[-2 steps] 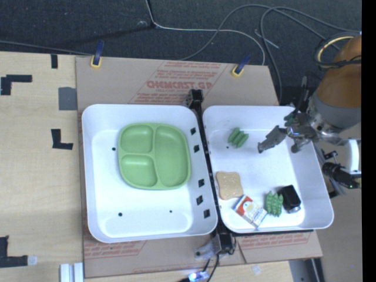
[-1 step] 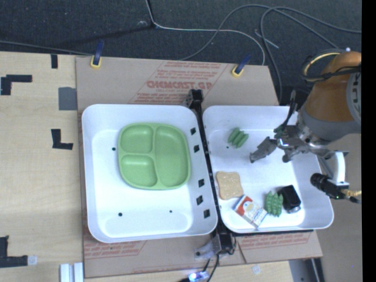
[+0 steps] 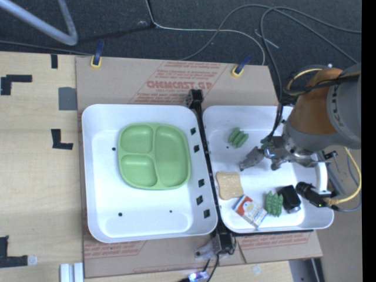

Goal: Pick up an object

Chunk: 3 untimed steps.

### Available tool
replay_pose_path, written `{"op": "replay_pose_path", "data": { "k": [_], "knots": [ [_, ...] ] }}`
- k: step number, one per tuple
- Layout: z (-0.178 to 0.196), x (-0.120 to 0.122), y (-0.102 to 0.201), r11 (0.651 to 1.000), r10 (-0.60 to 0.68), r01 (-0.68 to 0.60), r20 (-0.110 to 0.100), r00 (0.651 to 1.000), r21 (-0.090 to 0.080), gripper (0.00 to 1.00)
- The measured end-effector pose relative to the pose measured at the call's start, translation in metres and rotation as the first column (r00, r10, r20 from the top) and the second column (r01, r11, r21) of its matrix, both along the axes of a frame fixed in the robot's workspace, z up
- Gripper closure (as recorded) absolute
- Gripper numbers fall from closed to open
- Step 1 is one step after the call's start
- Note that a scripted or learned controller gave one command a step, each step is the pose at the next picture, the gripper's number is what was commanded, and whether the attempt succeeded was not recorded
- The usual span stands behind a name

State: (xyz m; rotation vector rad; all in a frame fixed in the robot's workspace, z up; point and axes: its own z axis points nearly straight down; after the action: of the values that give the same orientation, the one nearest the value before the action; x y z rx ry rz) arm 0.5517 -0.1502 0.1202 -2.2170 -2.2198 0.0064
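Note:
My gripper (image 3: 262, 162) hangs over the middle of the right bin (image 3: 258, 115), open, with nothing between its fingers. A slice of toast (image 3: 229, 184) lies just below and left of it on the bin floor. A small green ridged piece (image 3: 238, 137) sits up and left of the gripper. Near the bin's front edge lie a red and white packet (image 3: 251, 211) and a dark green bumpy piece (image 3: 273, 203). None of these touches the gripper.
The left bin (image 3: 97, 157) holds a light green divided plate (image 3: 154, 156). A black divider (image 3: 202, 157) runs between the two bins. The grey arm with its orange band (image 3: 314, 113) reaches in over the right bin's right side.

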Motion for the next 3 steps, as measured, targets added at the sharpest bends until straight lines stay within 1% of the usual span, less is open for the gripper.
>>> {"op": "replay_pose_path", "data": {
  "k": [1, 2, 3],
  "knots": [
    [-0.035, 0.001, 0.000, 1.000, -0.001, 0.001, 0.006, 1.000, -0.001, 0.00],
    [-0.023, 0.002, 0.000, 1.000, 0.001, -0.001, 0.011, 1.000, -0.003, 1.00],
    [0.036, -0.005, -0.001, 1.000, -0.001, 0.001, 0.008, 1.000, 0.000, 1.00]
  ]
}}
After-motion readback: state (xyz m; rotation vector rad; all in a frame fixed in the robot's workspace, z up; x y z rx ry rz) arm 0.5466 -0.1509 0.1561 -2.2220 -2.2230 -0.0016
